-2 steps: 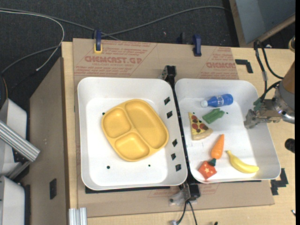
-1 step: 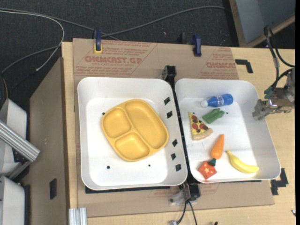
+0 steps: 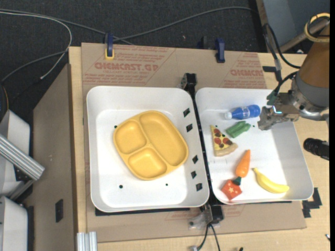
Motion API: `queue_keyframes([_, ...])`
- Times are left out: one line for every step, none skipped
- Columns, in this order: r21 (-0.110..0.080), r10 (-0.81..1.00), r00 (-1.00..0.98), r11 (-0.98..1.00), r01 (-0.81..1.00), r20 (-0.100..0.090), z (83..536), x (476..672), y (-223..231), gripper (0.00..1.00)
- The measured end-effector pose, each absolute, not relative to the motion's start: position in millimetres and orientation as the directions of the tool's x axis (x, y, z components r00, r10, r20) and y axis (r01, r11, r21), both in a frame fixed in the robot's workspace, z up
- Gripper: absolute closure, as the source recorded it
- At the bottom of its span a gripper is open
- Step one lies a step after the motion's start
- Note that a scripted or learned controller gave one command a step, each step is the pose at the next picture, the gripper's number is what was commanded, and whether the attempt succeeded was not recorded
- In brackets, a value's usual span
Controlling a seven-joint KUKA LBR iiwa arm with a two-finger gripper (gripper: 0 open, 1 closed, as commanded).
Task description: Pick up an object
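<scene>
Gripper (image 3: 268, 118) hovers over right bin (image 3: 298, 156), near blue bottle (image 3: 244, 112); grip state cannot tell. Bottle, green toy (image 3: 238, 129), pizza slice (image 3: 222, 141), carrot (image 3: 243, 163), banana (image 3: 270, 182), strawberry (image 3: 231, 189) lie loose there as pick candidates. Yellow divided plate (image 3: 150, 144) sits in left bin (image 3: 99, 156).

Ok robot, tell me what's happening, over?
Gripper above right bin, nothing held. Blue plastic bottle closest, beside green pickle. Path open.
</scene>
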State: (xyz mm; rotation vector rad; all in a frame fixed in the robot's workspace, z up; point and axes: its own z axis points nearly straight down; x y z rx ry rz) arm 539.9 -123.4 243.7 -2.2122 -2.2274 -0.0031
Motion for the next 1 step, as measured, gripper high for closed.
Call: queue_keyframes([0.002,1.0,-0.007,0.007,1.0,0.002,250.6,555.6,-68.1,1.0])
